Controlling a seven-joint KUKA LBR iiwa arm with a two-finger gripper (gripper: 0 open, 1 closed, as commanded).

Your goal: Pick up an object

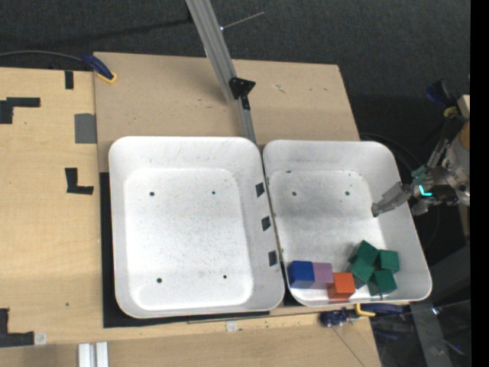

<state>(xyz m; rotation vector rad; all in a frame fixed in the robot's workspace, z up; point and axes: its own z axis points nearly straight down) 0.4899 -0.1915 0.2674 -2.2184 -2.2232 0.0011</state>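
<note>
Mostly matte cubes: green blocks (374, 266), blue block (302, 273), smooth white bin (328, 159)

A: How much of the arm can you make out?

B: Little. The gripper (393, 199) pokes in over the right bin (321, 155), but the arm behind it is cut off at the right edge. Whether its fingers are open or shut, I cannot tell.

A: And the green blocks (374, 266)?

B: Bunched together, overlapping; their count is unclear. The purple block (323, 272) is partly hidden by the orange block (342, 284).
</note>
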